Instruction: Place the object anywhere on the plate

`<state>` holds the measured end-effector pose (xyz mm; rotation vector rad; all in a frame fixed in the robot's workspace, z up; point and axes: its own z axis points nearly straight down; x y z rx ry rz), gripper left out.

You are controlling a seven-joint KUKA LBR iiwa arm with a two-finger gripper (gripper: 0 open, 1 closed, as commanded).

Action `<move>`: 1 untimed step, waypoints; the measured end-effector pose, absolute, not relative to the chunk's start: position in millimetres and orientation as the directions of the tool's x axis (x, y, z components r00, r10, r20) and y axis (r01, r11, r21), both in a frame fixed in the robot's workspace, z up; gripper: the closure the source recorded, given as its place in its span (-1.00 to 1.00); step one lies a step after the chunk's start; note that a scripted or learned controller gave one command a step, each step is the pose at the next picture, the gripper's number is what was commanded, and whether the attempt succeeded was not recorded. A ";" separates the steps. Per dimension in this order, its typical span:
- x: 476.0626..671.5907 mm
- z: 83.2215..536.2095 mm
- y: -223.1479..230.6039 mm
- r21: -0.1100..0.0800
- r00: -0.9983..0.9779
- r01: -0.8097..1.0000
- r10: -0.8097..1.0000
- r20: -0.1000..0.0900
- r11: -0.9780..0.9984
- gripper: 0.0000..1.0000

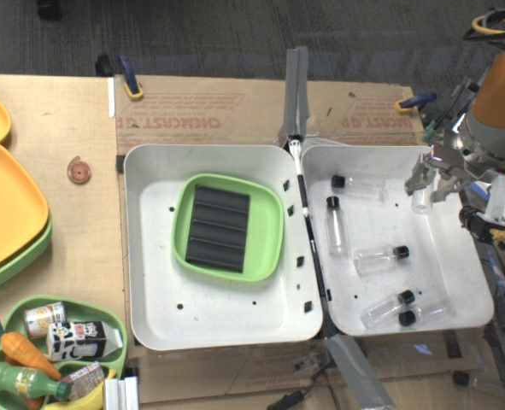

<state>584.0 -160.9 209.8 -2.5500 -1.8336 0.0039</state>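
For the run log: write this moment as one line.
gripper: over right white bin's far right corner | square green plate: left white bin, bears ribbed black block | clear black-capped vials: loose in right bin

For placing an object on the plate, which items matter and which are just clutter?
Job:
green plate in the left bin
black ridged block lying on it
clear vials in the right bin
gripper

Lying about:
yellow plates
bowl of toy food
clamps
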 end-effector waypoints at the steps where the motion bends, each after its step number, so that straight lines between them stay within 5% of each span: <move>1: 584.1 209.9 -160.9 -0.002 0.318 0.948 0.948 -0.002 -0.318 -1.00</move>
